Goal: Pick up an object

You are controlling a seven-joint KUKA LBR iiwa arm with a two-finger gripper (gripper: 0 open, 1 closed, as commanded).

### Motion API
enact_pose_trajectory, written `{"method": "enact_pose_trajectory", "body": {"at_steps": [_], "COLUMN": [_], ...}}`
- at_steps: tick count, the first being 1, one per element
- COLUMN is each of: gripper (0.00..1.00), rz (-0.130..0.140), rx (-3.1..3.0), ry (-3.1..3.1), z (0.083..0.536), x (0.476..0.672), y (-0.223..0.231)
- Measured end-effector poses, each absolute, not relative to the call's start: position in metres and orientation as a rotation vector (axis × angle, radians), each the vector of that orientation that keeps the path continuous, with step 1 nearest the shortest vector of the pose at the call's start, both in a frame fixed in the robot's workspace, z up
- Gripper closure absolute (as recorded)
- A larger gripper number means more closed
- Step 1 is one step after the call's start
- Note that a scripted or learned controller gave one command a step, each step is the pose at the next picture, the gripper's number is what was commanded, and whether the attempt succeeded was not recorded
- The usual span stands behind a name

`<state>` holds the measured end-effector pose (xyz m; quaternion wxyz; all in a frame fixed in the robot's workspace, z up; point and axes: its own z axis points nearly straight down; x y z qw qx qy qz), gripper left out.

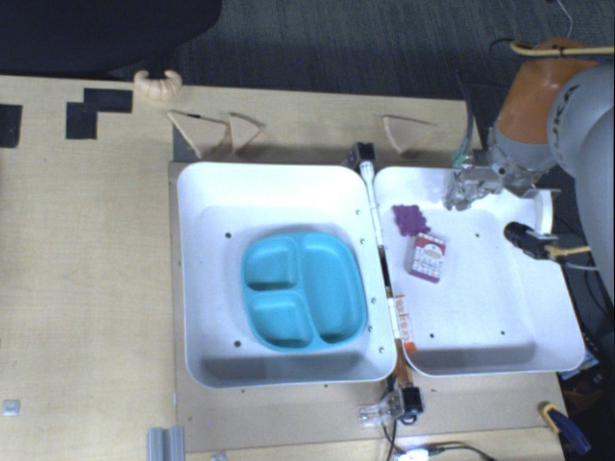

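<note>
Tool (pixel 468 188) hovered upper right of frame, finger state unclear | purple object (pixel 410 219) lay just lower-left | small packet (pixel 429 256) farther down-left

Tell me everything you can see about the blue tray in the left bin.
The blue tray is a turquoise, plastic-looking divided plate with rounded corners and three compartments: two smaller ones on its left side, one long one on its right. It lies flat and right side up, slightly rotated, on the floor of the left bin, near the middle. Nothing rests in it.
</note>
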<state>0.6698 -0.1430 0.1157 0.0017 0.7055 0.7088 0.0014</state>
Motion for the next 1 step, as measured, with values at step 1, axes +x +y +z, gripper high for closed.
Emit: {"method": "enact_pose_trajectory", "body": {"at_steps": [1], "gripper": [1.0], "rz": [0.009], "rx": [2.21], "ry": [2.226], "z": [0.213], "x": [0.6703], "y": [-0.0596]}}
